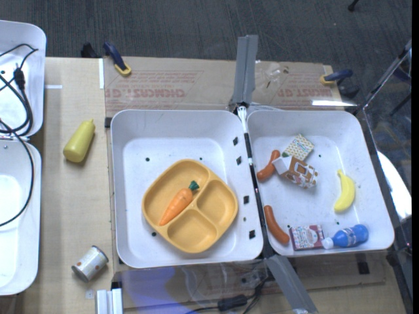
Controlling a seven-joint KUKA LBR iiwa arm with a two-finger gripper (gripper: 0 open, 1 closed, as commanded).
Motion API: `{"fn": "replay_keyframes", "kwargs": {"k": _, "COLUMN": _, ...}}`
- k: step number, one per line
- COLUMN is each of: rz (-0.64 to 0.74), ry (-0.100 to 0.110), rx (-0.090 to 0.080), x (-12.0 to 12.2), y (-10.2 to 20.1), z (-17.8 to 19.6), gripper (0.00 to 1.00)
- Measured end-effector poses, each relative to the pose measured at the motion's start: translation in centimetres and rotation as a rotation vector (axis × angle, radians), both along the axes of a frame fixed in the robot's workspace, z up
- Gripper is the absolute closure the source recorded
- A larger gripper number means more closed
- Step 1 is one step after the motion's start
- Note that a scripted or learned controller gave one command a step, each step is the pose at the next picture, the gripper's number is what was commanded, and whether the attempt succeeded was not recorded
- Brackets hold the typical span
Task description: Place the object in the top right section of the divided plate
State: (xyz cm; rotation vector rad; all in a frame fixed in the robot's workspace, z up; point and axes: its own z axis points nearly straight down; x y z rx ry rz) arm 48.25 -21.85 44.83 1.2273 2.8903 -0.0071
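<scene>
- The gripper's state cannot be told from this view.
- In the left white bin sits a yellow divided plate with three sections, turned at a slant.
- An orange toy carrot lies in the plate's long left section. Its green top points up and to the right and reaches the central divider.
- The right white bin touches the left one along a shared edge.
- Near that edge lie two toy sausages, one higher and one lower.
- Beside the upper sausage is a little house-shaped box, with a checked box just above it.
- A banana lies towards the bin's right wall.
- A blue bottle and a red carton lie side by side at the near wall.
- On the bench to the left of the bins are a yellow squeeze bottle and a small can, well apart.
</scene>
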Motion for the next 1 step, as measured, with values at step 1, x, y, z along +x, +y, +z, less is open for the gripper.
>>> {"fn": "replay_keyframes", "kwargs": {"k": 1, "rz": -0.038, "ry": 0.002, "rx": 0.004, "x": -0.24, "y": -0.29, "z": -0.79, "gripper": 1.00}}
